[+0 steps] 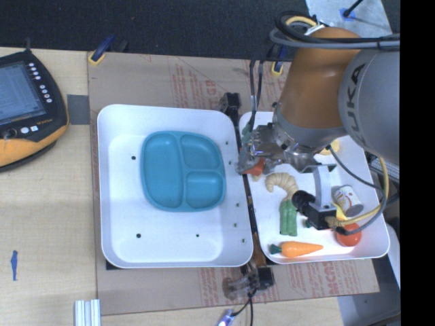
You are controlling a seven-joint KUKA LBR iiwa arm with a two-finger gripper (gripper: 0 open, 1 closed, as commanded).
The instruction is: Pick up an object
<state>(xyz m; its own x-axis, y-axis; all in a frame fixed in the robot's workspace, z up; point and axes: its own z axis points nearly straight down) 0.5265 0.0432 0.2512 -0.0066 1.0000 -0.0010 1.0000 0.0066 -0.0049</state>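
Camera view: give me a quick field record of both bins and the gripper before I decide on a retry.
left bin: blue divided plate, lying flat near the centre
right bin: croissant, green bottle-like item, carrot, red tomato-like item, small can
gripper: low at the right bin's left edge, next to a small red-orange piece
grasp: cannot confirm that anything is held
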